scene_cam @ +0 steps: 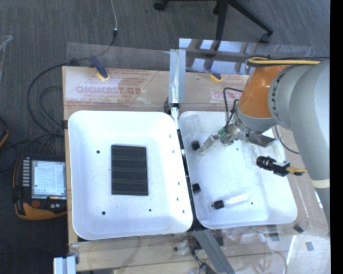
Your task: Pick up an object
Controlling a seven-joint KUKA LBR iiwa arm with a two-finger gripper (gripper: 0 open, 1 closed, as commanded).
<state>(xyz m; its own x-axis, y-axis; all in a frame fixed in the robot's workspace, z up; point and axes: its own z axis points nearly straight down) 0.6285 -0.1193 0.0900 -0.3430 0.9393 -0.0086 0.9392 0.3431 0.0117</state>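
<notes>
**A:** What is there to pick up, and where is it?

**B:** The closest thing is a small black piece (195, 145), round and stubby. It lies in the right bin (278, 214) near the left wall, toward the far edge. The gripper (209, 144) hangs just beside it. I cannot tell if they touch.

**A:** Is the hand spread or pressed together?

**B:** I cannot tell from this angle. Nothing can be seen clamped in it.

**A:** Anything else in that bin?

**B:** A clear tube (236, 201) with a black cap lies flat near the front edge. It looks like see-through plastic, slim and straight. A second black piece (196, 188) sits right against the left wall, lower down.

**A:** And the other bin?

**B:** The left bin (86, 214) holds a dark ribbed slab (129, 170). It is rectangular and matte and lies flat in the middle, well apart from every wall.

**A:** What are the bins like?

**B:** Both are shallow, glossy white, and have rounded corners. They sit side by side, touching.

**A:** What about the surface and the room?

**B:** The bench (118, 91) is pale board with faded red lettering. An orange clamp (99, 69) grips its far edge. The floor is grey carpet (32, 53). An orange and black pendant (40, 184) with a screen lies on it off the bench's left edge. A black chair base (236, 13) stands beyond the far edge.
</notes>
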